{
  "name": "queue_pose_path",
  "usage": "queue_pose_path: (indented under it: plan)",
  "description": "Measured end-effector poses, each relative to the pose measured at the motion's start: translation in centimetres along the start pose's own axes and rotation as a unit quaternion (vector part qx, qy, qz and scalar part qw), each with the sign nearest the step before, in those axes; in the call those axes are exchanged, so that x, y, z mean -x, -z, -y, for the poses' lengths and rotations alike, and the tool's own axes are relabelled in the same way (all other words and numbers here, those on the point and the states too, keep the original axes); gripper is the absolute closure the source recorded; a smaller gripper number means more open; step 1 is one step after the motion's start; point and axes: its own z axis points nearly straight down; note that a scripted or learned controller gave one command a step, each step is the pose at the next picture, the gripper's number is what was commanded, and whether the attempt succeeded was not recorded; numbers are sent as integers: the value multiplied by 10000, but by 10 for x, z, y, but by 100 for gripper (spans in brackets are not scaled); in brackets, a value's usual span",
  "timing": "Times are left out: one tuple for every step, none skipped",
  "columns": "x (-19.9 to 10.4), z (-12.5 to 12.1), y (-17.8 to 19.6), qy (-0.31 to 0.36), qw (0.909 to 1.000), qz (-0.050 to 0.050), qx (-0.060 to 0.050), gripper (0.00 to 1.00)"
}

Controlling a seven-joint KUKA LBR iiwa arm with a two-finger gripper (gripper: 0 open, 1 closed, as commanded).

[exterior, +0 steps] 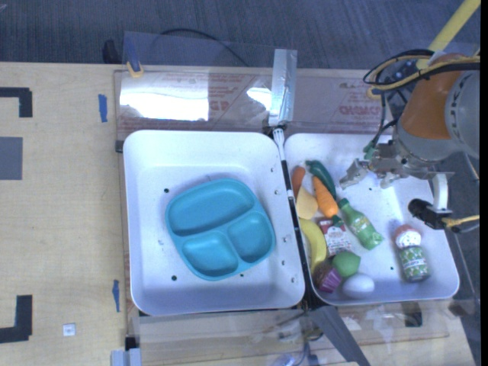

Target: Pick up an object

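Observation:
The right white bin (pixel 446 284) holds a pile of toy food along its left side: an orange carrot (pixel 325 198), a green bottle (pixel 361 228), a yellow banana (pixel 310 240), a green apple (pixel 348 263) and a white egg (pixel 358 284). A small jar with a red cap (pixel 412 255) lies apart at the bin's right. My gripper (pixel 367 177) hangs over the bin's far middle, above bare floor just right of the carrot. Its fingers are open with nothing between them.
The left white bin (pixel 145 166) holds a blue divided plate (pixel 219 226). A metal post (pixel 282 90) stands behind the ridge where the bins meet. Yellow and black cables (pixel 396 67) loop by the arm at the upper right.

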Motion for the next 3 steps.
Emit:
queue_pose_path:
  plan:
    - [25, -44, -6, 1364, 9906, -26, -62, 0]
    - [-22, -46, 60, 1906, 9817, 5, 2, 0]
    - [-44, 41, -10, 1938, 9810, -5, -20, 0]
